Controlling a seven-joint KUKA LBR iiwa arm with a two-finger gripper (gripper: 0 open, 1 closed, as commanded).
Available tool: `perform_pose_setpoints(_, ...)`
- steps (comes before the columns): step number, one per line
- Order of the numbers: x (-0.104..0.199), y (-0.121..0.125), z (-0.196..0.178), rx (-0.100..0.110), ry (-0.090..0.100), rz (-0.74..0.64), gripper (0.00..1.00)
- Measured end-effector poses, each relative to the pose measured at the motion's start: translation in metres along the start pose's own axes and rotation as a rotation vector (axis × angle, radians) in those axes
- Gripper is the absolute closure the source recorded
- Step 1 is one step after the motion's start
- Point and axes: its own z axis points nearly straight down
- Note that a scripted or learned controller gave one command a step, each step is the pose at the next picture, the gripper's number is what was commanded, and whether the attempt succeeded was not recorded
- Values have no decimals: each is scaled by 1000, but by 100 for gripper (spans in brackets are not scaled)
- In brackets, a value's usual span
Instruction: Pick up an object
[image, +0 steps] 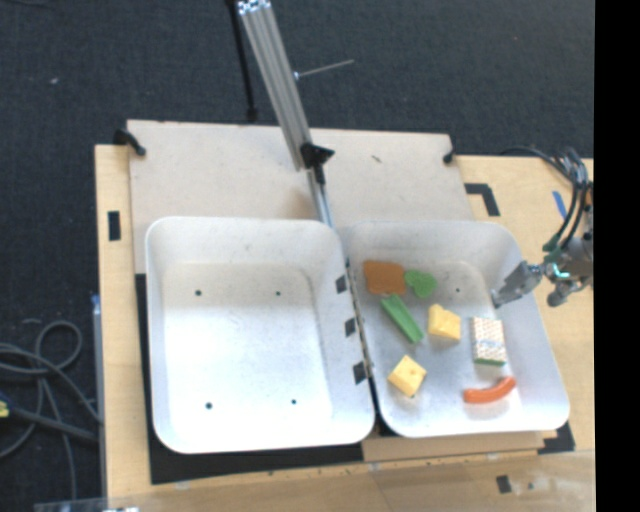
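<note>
The right bin (520, 250) holds several small objects. An orange-brown block (383, 276) lies at its back left, with a round green piece (421, 285) beside it. A long green piece (401, 318) lies just below them. Two yellow cheese-like wedges (444, 324) (406, 375) sit mid-bin and toward the front. A white patterned box (488, 340) lies right of centre, and a red-orange sausage shape (489, 392) sits near the front. My gripper (520, 283) hovers over the bin's right rim, above and to the right of the white box, with nothing seen between its fingers.
The left bin (160, 300) stands beside the right one on the tan bench. A slanted metal post (280, 90) rises from behind the seam between the bins. Cables (40, 370) lie off the bench at the left.
</note>
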Motion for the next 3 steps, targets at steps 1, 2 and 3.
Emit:
perform_pose_setpoints(1,0,1,-2,-4,-1,0,0)
perform_pose_setpoints(2,-1,0,40,1,-2,5,0)
perform_pose_setpoints(3,-3,2,82,1,-2,5,0)
